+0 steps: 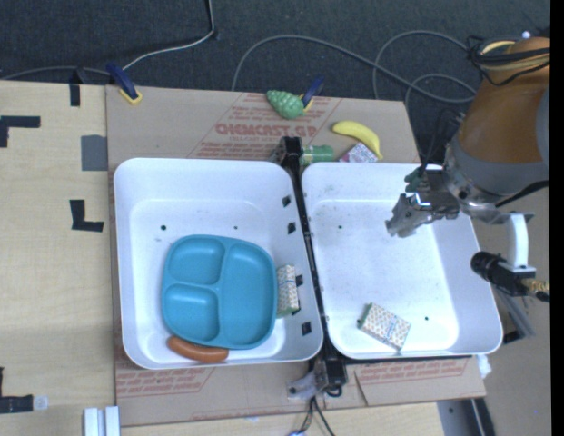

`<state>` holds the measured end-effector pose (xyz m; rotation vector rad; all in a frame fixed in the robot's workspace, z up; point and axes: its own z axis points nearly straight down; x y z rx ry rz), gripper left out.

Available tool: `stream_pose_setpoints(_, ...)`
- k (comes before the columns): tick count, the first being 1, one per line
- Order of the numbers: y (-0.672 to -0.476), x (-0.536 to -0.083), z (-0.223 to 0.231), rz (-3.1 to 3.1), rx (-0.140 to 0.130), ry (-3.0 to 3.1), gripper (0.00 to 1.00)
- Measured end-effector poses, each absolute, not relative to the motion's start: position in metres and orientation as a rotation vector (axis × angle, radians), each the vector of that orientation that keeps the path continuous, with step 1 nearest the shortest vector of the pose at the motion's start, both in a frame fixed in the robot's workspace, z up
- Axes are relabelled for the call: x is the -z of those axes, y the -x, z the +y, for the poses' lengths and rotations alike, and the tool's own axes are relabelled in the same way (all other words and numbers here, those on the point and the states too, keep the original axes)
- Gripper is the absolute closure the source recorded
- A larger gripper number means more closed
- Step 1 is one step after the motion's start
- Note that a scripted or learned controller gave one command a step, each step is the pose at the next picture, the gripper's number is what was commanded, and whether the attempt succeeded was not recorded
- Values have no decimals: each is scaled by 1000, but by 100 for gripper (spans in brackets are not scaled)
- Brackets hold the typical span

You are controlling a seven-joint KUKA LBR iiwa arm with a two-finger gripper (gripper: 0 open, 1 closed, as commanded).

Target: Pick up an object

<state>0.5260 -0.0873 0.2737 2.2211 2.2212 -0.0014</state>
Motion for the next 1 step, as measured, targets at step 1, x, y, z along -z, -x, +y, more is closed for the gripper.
stream_pose_setpoints(1,-526,-273,-87,2222,2,-2222,0)
